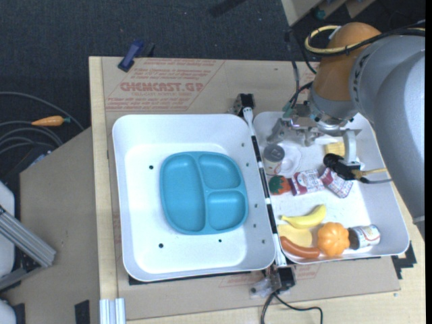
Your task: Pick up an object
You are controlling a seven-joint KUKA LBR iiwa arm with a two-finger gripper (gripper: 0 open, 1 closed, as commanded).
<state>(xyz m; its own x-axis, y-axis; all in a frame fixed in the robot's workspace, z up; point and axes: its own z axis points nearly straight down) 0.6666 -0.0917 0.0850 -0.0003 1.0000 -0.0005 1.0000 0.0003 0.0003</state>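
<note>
My gripper (pixel 302 128) hangs over the far end of the right bin (pixel 388 211), below the arm's orange band. Just in front of it to the left stands a small grey can (pixel 273 158). Closer to the camera lie a green and red item (pixel 277 184), a red and white packet (pixel 307 181) and a second packet (pixel 337 181). At the near end sit a yellow banana (pixel 305 217), an orange pumpkin (pixel 332 239), a red sausage (pixel 299 249) and a small bottle (pixel 365 235). Nothing is visibly held.
The left bin (pixel 135 235) holds a blue divided plate (pixel 202 192). The ridge where the two bins meet runs between them. A blue object (pixel 132 55) lies at the bench's far left corner. The arm's bulk covers the right bin's far right side.
</note>
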